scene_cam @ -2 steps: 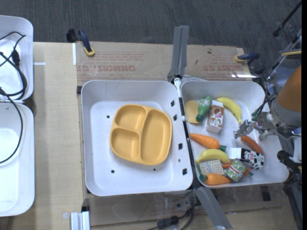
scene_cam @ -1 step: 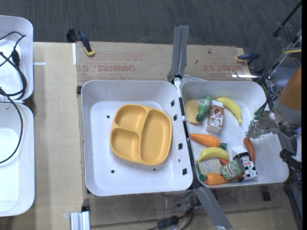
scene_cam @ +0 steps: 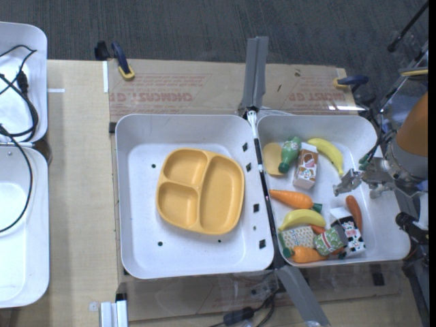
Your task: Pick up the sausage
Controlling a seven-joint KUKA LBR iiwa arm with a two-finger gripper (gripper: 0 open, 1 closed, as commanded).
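White plastic, nearest edge of the right bin [scene_cam: 381,254]: I note a cluster of toy items packed along it, namely an orange carrot [scene_cam: 305,255], a green packet [scene_cam: 332,240], a patterned pouch [scene_cam: 297,237] and a black-and-white carton [scene_cam: 351,236]. Just behind these lies a yellow banana [scene_cam: 304,218], and beyond that a second carrot [scene_cam: 291,198].

The sausage [scene_cam: 353,212], reddish-brown, lies in the right-hand part of this bin, just behind the carton, running near to far. The gripper [scene_cam: 349,180] hangs just above its far end; from my station I see metal fingers [scene_cam: 343,185] there but cannot tell how the jaws stand, and nothing shows between them.

Further back I record a juice box [scene_cam: 306,168], a green bottle [scene_cam: 289,154], a pale yellow round piece [scene_cam: 273,159] and a second banana [scene_cam: 328,153].

The left bin [scene_cam: 136,203] holds a yellow divided plate [scene_cam: 201,191], lying flat.
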